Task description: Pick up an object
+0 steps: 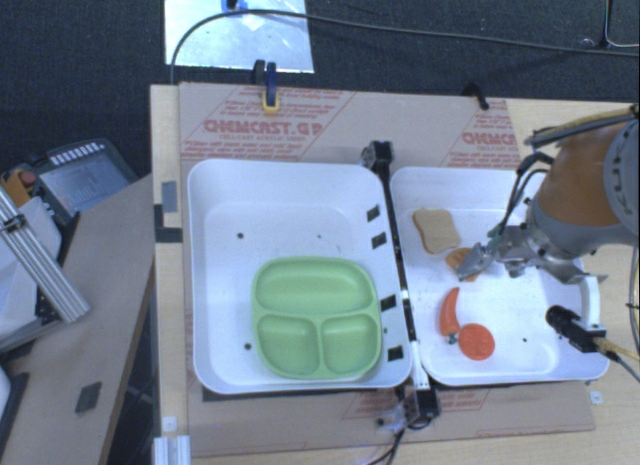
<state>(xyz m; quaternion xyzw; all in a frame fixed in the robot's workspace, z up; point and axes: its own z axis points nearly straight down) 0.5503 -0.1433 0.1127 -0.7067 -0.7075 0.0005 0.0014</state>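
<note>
The gripper (472, 263) sits low in the right bin (520, 188), its tip directly at a small orange piece (458, 259) that lies just below a tan toast-shaped slice (434, 229). From this slanted angle the tip and the orange piece overlap, so I cannot tell whether the fingers are spread, closed, or clamped on anything. The arm (590, 193) leans in from the right, its orange band above the wrist, which fits a reach toward the cluster of play food near the bin's inner wall.

Candidates for picking all lie in that right bin: the toast slice and orange piece touching or nearly so, then lower down a red chilli-like piece (450, 311) standing roughly upright beside a round red-orange disc (476, 342), perhaps a tomato slice. The two pairs are apart from each other. A judgement: the orange piece looks like the current target, and its closeness to the toast could mean a pinch catches both or nudges one aside.

The left bin (230, 213) holds a green three-compartment plate (316, 315), set toward its lower right. Both bins rest side by side on printed cardboard (300, 123) over a pale bench, with dark carpet-like flooring beyond, a shiny metal sheet (235, 8) at the top, and a grey side table (80, 283) carrying equipment at left
</note>
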